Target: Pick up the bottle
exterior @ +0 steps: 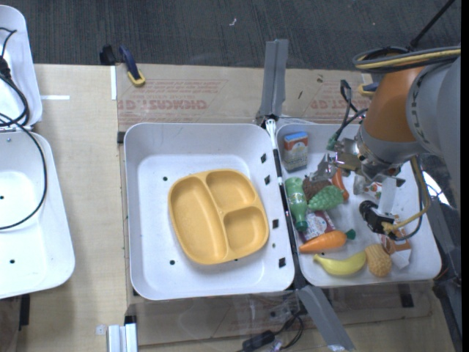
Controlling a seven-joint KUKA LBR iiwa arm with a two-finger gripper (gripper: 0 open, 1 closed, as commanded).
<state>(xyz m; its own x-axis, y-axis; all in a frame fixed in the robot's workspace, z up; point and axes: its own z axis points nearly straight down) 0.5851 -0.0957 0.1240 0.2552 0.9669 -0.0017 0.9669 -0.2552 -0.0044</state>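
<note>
Yellow banana (340,263) and an orange carrot (323,242) sit along the near edge of the right bin (429,259). Just behind them the green bottle (297,204) lies hard against that bin's left wall, boxed in by other toys, so little room. Further back and right of it, the gripper (350,169) hangs over the clutter, can't tell its state. Left bin (143,218) holds a yellow tray (218,215).

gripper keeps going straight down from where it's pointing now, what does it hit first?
Probably the clutter at the middle of the right bin: the gripper hangs over the dark brown item and the green leafy toy. The green bottle lies off to one side. Depth is unclear from one slanted view.
</note>
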